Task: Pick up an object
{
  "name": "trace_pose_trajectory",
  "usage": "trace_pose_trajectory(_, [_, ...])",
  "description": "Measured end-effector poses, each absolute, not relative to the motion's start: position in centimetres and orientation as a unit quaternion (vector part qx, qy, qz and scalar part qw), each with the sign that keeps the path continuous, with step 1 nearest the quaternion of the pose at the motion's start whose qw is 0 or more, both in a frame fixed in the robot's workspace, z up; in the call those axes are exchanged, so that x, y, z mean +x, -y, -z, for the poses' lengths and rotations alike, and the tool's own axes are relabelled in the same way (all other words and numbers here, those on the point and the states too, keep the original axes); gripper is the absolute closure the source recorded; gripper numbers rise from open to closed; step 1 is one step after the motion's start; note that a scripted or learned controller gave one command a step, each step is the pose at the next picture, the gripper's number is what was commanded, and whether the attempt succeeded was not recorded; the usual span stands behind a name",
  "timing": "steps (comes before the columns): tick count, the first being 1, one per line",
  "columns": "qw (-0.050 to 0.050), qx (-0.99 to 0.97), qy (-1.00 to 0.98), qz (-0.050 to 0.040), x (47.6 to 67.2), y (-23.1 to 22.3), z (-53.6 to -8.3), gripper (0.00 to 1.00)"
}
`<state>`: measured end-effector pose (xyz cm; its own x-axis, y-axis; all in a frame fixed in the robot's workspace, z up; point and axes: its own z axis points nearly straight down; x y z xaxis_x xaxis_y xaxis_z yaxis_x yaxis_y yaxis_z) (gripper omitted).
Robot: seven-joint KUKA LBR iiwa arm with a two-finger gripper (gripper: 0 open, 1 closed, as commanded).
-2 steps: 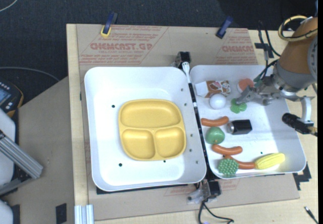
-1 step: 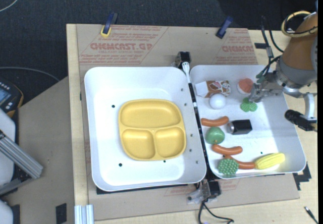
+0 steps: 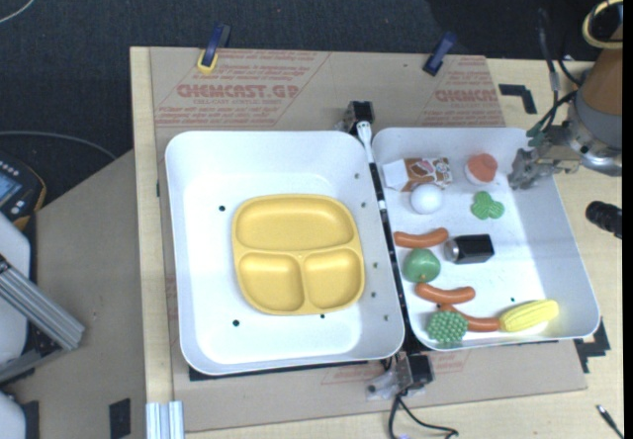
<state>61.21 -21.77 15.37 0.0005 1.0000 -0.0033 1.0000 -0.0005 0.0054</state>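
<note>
The gripper (image 3: 527,168) hung over the right bin (image 3: 564,229) at its two o'clock edge. Toy foods lay in that bin: a white egg (image 3: 427,199) near eleven o'clock, a yellow corn cob (image 3: 529,314) at five. A yellow divided plate (image 3: 296,253) sat centred in the left bin (image 3: 198,229).
</note>
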Motion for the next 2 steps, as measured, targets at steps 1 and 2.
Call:
trace_pose_trajectory(1, [0.005, 0.707, -0.707, -0.0019, 61.33, 21.92, -21.92, 1.0])
trace_pose_trajectory(2, [0.003, 0.707, -0.707, -0.0008, 61.41, 21.95, -22.58, 1.0])
